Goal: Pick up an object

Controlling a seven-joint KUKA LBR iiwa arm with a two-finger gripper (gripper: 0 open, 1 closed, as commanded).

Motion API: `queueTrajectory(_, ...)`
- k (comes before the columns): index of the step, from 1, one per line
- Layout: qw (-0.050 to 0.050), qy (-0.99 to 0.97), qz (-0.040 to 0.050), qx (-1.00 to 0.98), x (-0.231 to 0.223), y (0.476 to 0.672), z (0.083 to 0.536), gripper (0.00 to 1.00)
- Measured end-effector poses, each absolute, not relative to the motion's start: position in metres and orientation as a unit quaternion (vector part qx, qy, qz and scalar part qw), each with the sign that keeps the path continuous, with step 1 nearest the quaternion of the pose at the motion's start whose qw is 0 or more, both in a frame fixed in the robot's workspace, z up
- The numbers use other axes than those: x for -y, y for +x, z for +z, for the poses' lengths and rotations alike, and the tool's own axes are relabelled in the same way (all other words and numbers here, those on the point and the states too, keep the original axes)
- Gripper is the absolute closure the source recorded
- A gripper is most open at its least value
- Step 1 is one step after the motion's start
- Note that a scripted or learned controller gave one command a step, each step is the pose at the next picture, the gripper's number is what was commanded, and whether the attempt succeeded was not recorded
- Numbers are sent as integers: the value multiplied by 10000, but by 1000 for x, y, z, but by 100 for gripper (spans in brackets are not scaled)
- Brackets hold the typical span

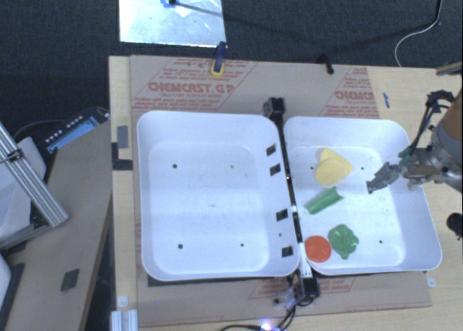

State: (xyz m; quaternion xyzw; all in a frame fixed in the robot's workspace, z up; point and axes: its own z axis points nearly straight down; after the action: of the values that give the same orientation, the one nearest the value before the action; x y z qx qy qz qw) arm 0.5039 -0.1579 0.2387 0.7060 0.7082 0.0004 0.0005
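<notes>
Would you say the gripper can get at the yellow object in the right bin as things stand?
Probably yes. The gripper hangs over the right bin, just right of the yellow object, with bare bin floor between them. The green piece lies below, off that path.

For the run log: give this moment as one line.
gripper: over right bin, right of yellow piece | holding: nothing seen | right bin also: green stick, orange disc, green lump

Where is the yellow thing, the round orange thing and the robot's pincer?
Yellow thing (332,169): camera view, middle of its top face, in the right bin.
Round orange thing (317,248): camera view, centre of it, near the right bin's front edge.
Pincer (379,178): camera view, its tip over the right bin.
</notes>
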Motion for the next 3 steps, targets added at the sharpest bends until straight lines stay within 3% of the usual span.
queueTrajectory(1,5,7038,12,-7103,125,573,78,0)
queueTrajectory(2,23,7040,22,-7102,80,623,85,0)
queueTrajectory(3,20,7053,20,-7089,82,622,96,100)
